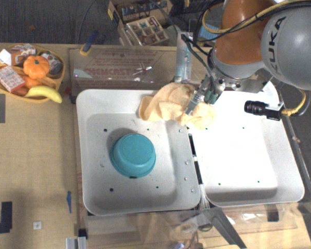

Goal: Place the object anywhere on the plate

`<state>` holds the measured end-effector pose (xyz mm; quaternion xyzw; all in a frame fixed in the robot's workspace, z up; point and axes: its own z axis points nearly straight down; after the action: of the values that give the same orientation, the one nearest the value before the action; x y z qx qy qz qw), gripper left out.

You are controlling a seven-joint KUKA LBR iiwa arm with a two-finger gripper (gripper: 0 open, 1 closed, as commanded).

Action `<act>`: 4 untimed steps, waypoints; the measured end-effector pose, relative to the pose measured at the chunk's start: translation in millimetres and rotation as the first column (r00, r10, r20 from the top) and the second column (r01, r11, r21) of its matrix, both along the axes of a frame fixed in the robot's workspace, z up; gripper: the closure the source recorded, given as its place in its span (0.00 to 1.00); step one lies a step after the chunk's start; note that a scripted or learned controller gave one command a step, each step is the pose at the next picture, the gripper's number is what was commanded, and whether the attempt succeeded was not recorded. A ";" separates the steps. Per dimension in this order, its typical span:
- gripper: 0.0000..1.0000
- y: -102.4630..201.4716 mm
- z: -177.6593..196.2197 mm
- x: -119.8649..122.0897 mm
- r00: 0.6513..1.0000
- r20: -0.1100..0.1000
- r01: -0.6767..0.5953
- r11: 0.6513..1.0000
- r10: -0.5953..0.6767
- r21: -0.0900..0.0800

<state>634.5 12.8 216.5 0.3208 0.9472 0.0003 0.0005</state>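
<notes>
Tan wooden bench [31, 154] is bearing two shallow white plastic bins side by side, cluttered dark floor lying beyond. Left white bin [93, 113] is holding a round teal plate [133, 155], upturned, sitting near its centre. Right white bin [249, 154] is lying bare-floored under the arm. Grey KUKA arm [280, 40] with orange band is reaching in from the right. Crumpled pale-yellow cloth [166, 105] is draping over the far rims where both bins meet, well apart from the plate. Gripper [193, 107] is pressing down at the cloth's right part; finger opening and grip cannot be told. A small basket of toy fruit [26, 77] is sitting at far left.
</notes>
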 end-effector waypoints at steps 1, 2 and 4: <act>1.00 43.1 7.2 -3.2 0.922 0.004 -0.388 0.922 0.388 -0.001; 1.00 89.1 -0.9 -16.3 0.797 0.002 -0.605 0.797 0.605 0.000; 1.00 182.7 9.2 -47.9 0.794 0.006 -0.608 0.794 0.608 -0.002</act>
<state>586.6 195.5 225.8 -0.0002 1.0000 0.0017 0.0034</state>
